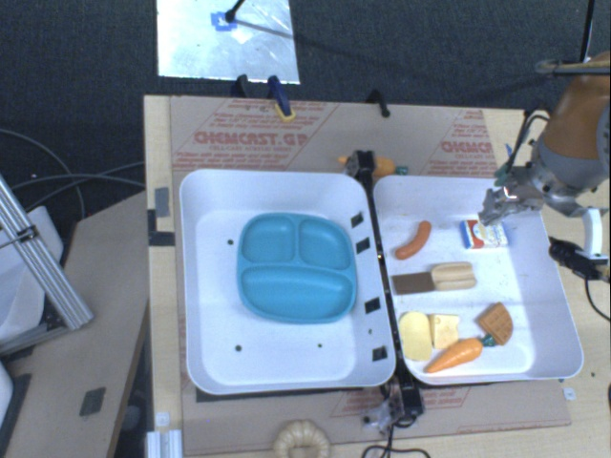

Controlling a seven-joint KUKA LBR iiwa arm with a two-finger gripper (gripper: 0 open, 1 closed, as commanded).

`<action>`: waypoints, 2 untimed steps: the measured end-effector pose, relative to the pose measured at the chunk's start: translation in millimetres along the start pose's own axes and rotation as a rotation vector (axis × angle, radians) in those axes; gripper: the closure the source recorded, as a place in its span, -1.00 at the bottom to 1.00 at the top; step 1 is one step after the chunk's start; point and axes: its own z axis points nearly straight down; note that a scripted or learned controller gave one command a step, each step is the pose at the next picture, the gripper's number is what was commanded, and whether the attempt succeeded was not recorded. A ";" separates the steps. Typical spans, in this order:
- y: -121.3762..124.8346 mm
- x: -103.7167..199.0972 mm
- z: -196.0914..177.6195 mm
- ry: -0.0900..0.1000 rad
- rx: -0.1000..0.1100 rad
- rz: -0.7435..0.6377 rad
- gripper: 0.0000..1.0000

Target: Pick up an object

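my tool point(500, 205) hangs over the far right part of the right bin point(554, 299), and i cannot tell whether it is apart or together. just beside and below it, near the bin's far wall, lies a small carton point(484, 234) printed red, white and blue, flat on the bin floor; i judge it light, stiff-sided but easy to crush, and best taken across its narrow sides. nearer the middle of the same bin lie a sausage point(413, 240), an ice cream bar point(436, 279) and a carrot point(454, 354).
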 end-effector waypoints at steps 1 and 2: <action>11.2 -4.6 -59.1 -0.001 -0.003 -0.001 1.00; 12.4 -4.7 -71.7 0.000 0.002 -0.001 1.00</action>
